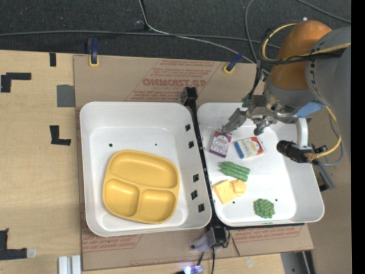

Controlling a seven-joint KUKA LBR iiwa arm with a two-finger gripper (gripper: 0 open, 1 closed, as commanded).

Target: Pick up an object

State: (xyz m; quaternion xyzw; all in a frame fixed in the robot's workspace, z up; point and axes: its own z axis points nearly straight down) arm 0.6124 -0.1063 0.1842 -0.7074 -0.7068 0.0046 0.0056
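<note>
Purple packet [219, 144] just below hand [246, 124], fingers spread wide, nothing held

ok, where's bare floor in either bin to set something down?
Left bin: bare strip along the far wall, behind the yellow tray. Right bin: bare patch between the broccoli and milk carton. Crowded: its left half, around the purple packet, green pod, cheese.

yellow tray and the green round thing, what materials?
Yellow tray: likely molded plastic, with a smooth satin sheen and rounded compartment walls. Green round thing: looks like a plastic toy vegetable with a bumpy, matte surface; rubber or foam can't be ruled out.
</note>
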